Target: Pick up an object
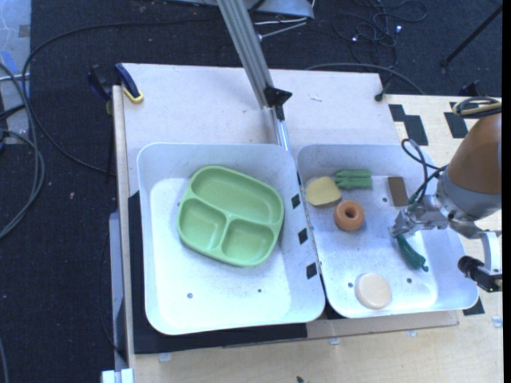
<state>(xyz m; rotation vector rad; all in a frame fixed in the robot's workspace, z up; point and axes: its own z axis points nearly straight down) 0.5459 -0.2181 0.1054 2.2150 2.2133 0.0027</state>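
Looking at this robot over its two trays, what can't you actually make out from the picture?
- Hand: small and blurred in the camera view, so its grip cannot be judged.
- Dark green object: its upper end is hidden under the hand; too small to identify.
- Arm: cut off by the right edge.
- Brown piece in the right bin: too small to name.

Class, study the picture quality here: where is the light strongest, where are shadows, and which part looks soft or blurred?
Camera view: light is strongest on the white right bin, which looks washed out; the floor behind is dark; the green tray casts only a faint shadow; the gripper and dark green tool look soft.
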